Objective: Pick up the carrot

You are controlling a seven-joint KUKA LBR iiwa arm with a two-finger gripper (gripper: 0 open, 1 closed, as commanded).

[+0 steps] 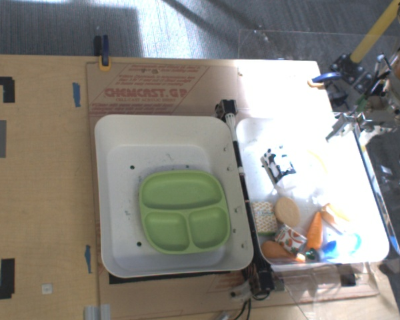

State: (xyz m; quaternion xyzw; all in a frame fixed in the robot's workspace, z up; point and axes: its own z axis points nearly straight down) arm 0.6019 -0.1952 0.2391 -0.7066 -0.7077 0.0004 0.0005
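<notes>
I see the carrot [315, 230] lying untouched among clutter at the lower right of the frame, in the right bin [371, 179]. The pincer [360, 122] hovers upper right; its opening I cannot tell. Everything remains undone.

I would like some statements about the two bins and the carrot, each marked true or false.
1. The green divided plate lies in the left bin. True.
2. The carrot lies on the green plate. False: it lies in the right bin, near its front edge.
3. The gripper is above the right bin. True.
4. The carrot is between the gripper's fingers. False: the carrot lies apart from the gripper, nearer the front of the bin.
</notes>
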